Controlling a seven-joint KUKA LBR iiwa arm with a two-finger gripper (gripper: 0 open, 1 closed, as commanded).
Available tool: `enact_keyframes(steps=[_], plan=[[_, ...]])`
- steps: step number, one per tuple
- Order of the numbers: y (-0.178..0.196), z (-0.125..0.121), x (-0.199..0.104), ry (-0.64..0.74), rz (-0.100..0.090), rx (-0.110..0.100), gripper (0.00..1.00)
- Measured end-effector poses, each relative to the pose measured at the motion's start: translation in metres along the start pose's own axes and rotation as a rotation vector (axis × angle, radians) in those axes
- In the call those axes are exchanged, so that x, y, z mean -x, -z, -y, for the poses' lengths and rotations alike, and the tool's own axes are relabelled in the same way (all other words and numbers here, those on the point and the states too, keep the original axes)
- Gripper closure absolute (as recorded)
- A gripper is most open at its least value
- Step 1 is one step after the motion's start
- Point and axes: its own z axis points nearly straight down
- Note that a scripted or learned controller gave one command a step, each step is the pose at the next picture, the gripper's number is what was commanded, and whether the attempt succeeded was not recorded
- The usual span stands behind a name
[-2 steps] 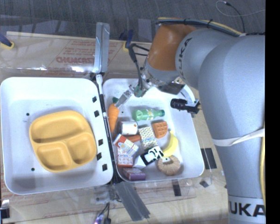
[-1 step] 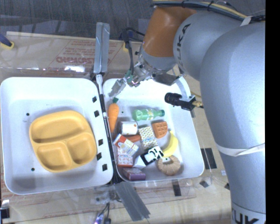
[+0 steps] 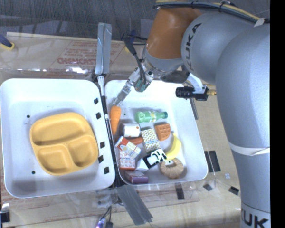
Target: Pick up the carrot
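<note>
Lying against the right bin's [image 3: 192, 141] left wall, at nine o'clock among the clutter, the carrot [image 3: 115, 119] waits ungrasped; the gripper [image 3: 119, 98] hovers just above its top.

- The carrot [image 3: 115, 119] is plain orange.
- The bottle [image 3: 151, 116] is green with a white label.
- The banana [image 3: 174, 147] is yellow.
- The tray [image 3: 63, 142] is mustard yellow.
- The 2 bins [image 3: 19, 91] are white.
- The arm [image 3: 228, 56] is grey, with an orange band [image 3: 168, 30].
- The checked packet [image 3: 150, 139] is white and green.
</note>
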Motion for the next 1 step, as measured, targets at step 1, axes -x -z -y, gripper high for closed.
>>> enact_keyframes(steps=[1], plan=[[-0.0005, 0.0070, -0.0319, 0.263, -0.001, 0.000, 0.00]])
